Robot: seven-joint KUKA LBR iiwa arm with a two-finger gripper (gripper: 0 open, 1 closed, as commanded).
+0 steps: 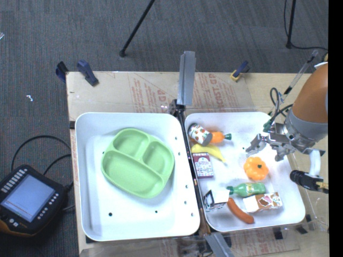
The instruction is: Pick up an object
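My gripper (265,146) hangs over the right part of the right bin (241,119), open, with nothing between its fingers. Just below it in the view lies a small orange pumpkin (256,168), apart from the fingers. The same bin holds a can (199,134), a carrot (216,138), a banana (214,152), a red box (202,165), a green bottle (246,189), a sausage (240,210), a printed packet (263,202) and a small white box (216,198).
The left bin (91,208) bears a green divided plate (138,162). A grey post (187,79) stands behind the gap between the bins. A black cable end (306,180) hangs off the arm at the right bin's right rim.
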